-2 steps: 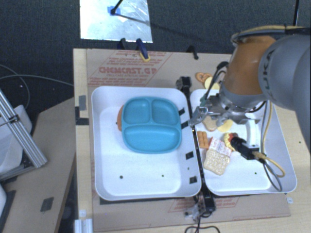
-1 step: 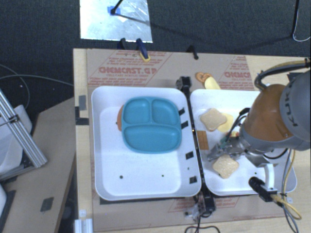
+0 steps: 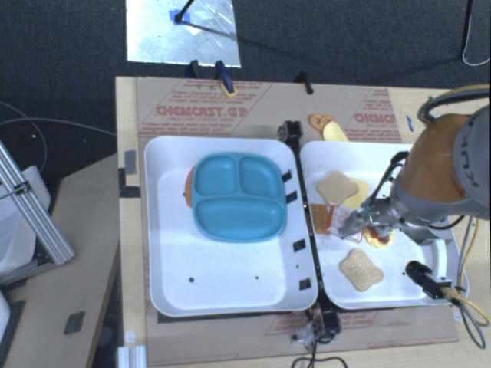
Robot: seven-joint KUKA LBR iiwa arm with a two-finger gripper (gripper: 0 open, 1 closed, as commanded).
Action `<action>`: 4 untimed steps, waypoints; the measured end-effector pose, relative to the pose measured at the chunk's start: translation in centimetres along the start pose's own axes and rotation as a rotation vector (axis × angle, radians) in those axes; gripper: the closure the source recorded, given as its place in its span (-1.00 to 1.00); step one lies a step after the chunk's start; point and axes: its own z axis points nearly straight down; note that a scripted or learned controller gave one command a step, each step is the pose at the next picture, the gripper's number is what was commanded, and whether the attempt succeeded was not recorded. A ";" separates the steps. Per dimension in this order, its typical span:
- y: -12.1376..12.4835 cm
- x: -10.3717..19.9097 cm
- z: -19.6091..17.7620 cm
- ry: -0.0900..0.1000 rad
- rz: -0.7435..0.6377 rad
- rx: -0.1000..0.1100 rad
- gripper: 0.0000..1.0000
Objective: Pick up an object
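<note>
Hovering low in the right bin (image 3: 399,301), the gripper (image 3: 360,227) blurs; grasp unreadable.

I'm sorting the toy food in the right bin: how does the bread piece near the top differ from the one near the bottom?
The upper bread piece looks larger and flatter than the lower bread piece. The upper one overlaps a yellow item; the lower one lies apart on bare bin floor. The upper one sits further from the camera. Both are tan with lobed outlines, in the right bin.
</note>
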 end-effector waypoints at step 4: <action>-4.0 12.2 -7.7 0.004 -0.009 0.005 1.00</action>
